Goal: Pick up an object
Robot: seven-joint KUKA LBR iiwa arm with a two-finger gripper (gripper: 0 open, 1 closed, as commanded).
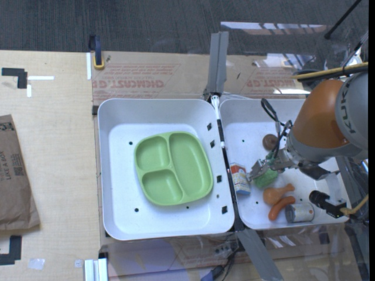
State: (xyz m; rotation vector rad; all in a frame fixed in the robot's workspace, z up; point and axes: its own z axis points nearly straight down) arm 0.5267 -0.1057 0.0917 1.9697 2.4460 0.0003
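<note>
In the right bin (252, 119) my gripper (260, 170) hangs low at the end of the grey arm with the orange band (319, 122). It sits right over a green object (266, 178), touching or nearly touching it, and partly hides it. Close by lie a small labelled can (239, 180) on its side to the left, a brown ball (270, 140) behind, two orange carrot-like pieces (278, 194) (280, 209) in front, and a silver can (300, 213) at the front right.
The left bin (111, 157) holds a green divided plate (173, 168). A brown paper bag (14, 174) lies on the bench at far left. The divider between the bins (222, 157) stands just left of the labelled can.
</note>
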